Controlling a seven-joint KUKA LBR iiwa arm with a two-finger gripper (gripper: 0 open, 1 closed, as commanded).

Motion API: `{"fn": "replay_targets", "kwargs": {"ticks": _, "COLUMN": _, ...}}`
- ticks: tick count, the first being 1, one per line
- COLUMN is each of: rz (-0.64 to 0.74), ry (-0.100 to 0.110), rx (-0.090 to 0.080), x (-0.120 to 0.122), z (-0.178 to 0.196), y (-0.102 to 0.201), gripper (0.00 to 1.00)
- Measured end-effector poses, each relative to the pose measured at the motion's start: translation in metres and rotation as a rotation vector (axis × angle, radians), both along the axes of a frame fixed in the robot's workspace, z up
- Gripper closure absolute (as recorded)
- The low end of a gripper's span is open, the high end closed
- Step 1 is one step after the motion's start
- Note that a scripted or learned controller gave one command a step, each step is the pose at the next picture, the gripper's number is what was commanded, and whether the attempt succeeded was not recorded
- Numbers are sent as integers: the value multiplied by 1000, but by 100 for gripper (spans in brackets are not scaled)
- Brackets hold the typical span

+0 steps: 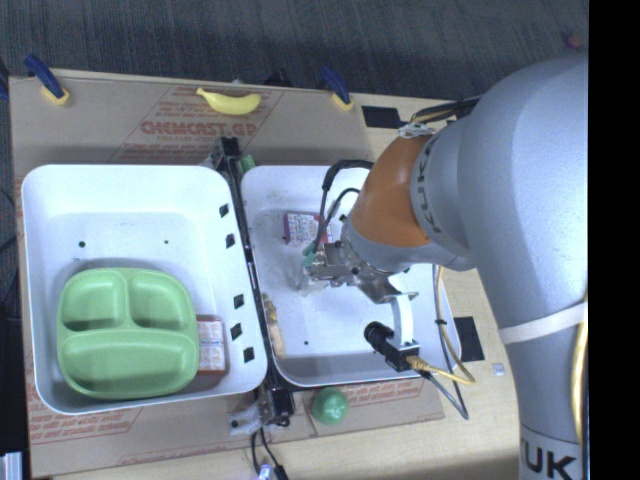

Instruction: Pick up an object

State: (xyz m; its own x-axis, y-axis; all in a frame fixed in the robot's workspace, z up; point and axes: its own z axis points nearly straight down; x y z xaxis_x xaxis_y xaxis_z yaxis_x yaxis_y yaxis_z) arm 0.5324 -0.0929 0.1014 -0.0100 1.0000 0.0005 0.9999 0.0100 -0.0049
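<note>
The left bin (pixel 60 198) holds a green tray (pixel 127 333) and a small box (pixel 210 343). In the right bin (pixel 290 368) lies a small packet (pixel 299 227), near the tool (pixel 318 266). I cannot tell how it stands.

I see the bench (pixel 470 438) covered by a brown cardboard sheet (pixel 150 118). On it sit the left bin (pixel 60 193) and the right bin (pixel 275 183), edges touching. A green ball (pixel 328 405) rests just below the right bin.
</note>
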Motion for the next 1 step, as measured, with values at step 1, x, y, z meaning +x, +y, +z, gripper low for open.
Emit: {"fn": "replay_targets", "kwargs": {"ticks": 1, "rz": -5, "ry": -6, "rx": -1, "x": -55, "z": 115, "y": -34, "gripper": 100}}
